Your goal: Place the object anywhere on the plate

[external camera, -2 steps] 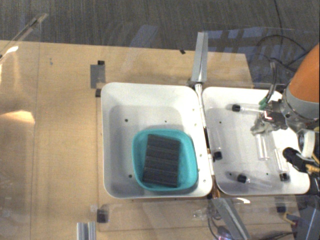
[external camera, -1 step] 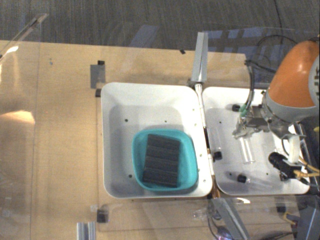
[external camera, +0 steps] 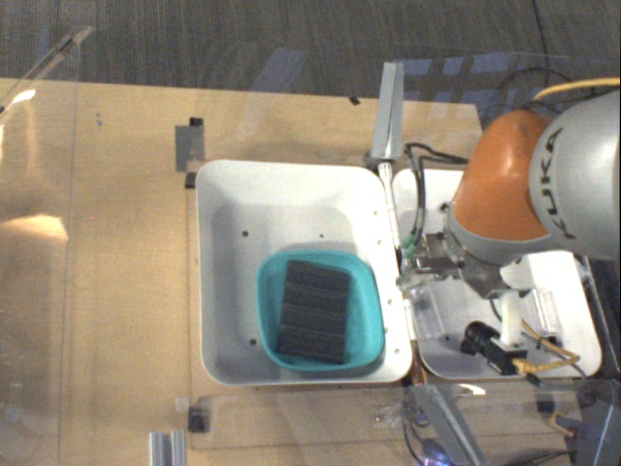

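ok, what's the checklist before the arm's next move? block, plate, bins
1. Dark ridged block on teal plate: ok, lies flat inside the rim.
2. Plate seated in left bin: ok, in the near part, by the right wall.
3. Arm clear of block and plate: ok, it is over the right bin, close to the divide.
4. Arm carrying anything: cannot tell, its underside is hidden.
5. Right bin contents: cannot tell, the arm covers much of it.
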`<state>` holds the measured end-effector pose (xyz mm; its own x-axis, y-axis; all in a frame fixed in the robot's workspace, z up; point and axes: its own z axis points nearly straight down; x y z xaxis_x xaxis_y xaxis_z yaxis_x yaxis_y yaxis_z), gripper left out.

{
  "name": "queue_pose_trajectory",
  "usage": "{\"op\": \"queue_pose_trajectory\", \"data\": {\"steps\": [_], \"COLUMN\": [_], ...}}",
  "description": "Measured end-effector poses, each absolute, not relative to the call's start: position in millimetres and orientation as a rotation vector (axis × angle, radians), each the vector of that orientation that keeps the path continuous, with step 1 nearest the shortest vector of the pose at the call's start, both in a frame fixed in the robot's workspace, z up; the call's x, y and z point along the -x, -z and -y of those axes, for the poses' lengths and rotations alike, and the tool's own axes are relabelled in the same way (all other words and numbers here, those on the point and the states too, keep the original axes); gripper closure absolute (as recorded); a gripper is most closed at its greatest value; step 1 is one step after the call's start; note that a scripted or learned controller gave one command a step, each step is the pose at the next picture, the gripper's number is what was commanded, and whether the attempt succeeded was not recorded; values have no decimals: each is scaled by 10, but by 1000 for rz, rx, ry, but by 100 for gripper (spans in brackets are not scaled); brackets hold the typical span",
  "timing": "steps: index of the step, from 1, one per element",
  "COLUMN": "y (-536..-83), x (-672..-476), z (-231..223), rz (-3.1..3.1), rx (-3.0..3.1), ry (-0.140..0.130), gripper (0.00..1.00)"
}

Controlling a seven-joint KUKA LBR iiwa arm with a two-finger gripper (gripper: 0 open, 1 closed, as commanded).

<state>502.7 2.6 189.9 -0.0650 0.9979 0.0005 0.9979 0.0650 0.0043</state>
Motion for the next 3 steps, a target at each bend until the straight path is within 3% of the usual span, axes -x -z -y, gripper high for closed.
{"op": "queue_pose_trajectory", "data": {"steps": [1,2,3], "y": [-1933,-1849,-1850], "x": [-5251,-5347,-5348], "z": [-343,-638,-635], "rz": [-2378,-2460,-2460], "rx": [-2047,-1948,-1948], "ry": [-8,-6,-6], "gripper": [100,100,0]}}
